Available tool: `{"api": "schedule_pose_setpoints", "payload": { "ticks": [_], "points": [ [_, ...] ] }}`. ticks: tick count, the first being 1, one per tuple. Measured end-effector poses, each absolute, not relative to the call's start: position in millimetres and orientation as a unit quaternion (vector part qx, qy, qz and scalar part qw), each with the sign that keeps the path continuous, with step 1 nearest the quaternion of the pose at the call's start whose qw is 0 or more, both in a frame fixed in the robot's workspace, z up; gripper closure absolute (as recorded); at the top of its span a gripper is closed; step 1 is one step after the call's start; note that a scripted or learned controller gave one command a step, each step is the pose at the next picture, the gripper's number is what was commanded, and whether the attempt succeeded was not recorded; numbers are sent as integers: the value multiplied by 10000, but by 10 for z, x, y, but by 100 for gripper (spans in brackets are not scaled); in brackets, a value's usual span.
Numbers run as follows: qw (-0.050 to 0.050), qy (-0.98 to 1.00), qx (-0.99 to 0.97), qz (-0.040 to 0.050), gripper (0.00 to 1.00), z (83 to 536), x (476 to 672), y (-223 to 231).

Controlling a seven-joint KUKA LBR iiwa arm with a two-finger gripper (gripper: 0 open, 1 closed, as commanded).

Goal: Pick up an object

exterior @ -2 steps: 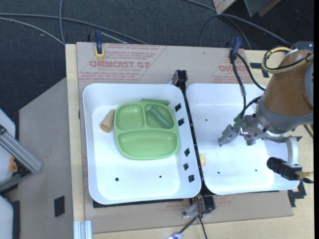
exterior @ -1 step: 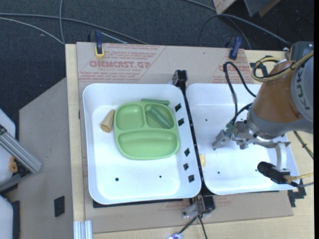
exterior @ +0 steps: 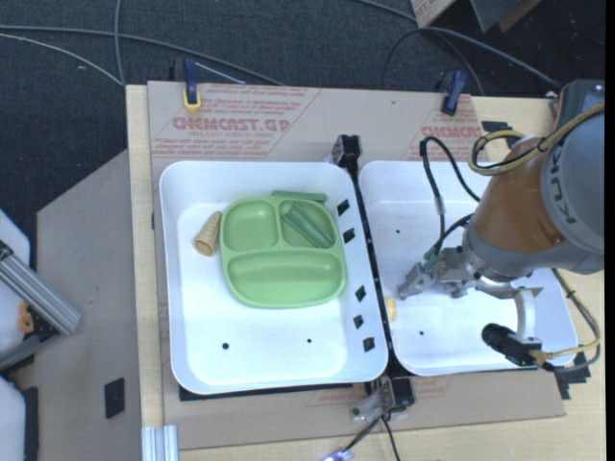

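Note:
My gripper hangs low over the left half of the right bin, pointing toward the divider, with nothing visibly in it. A small yellow thing lies just below and left of it, at that bin's left rim. In the left bin sits a green divided plate. A dark green oblong piece lies in the plate's upper right compartment. A tan cone rests on the bin floor against the plate's left side.
A flat green strip pokes out behind the plate's far edge. Black clips line the divider between the bins. Cables run over the right bin's far part. The arm's orange band overhangs the right bin's right half.

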State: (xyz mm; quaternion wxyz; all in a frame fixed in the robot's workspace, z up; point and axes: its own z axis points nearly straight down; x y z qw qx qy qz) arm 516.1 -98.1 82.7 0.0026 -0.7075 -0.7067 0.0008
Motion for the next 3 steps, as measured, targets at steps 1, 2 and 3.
{"api": "schedule_pose_setpoints", "payload": {
  "ticks": [1, 2, 3],
  "points": [
    [8, -7065, -7077, -6, 100, 957, 5172, -983],
    [-23, -7077, -7066, -18, 100, 1483, 5288, -953],
    [-22, -7079, -7063, -20, 100, 1969, 5287, -861]
  ]
}}
